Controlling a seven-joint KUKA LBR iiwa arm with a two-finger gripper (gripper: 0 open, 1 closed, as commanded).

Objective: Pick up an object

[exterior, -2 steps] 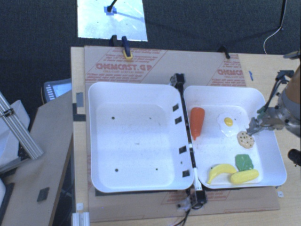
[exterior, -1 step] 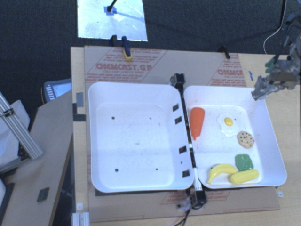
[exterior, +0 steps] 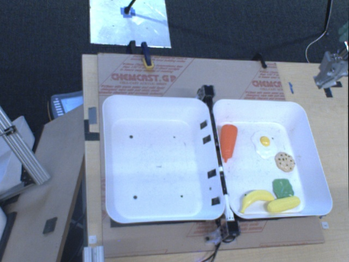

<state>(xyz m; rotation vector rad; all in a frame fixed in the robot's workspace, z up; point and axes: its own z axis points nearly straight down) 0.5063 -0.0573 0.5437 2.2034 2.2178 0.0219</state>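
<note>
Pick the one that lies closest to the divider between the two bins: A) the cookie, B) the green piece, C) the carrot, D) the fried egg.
C: the carrot lies in the right bin right beside the divider, while the egg, cookie and green piece sit farther toward that bin's outer side.

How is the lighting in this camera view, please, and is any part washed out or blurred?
Camera view: even light, soft shadows; the bins glare nearly white; the metal sheet at top reflects unevenly; the carrot and banana look slightly soft-edged.
</note>
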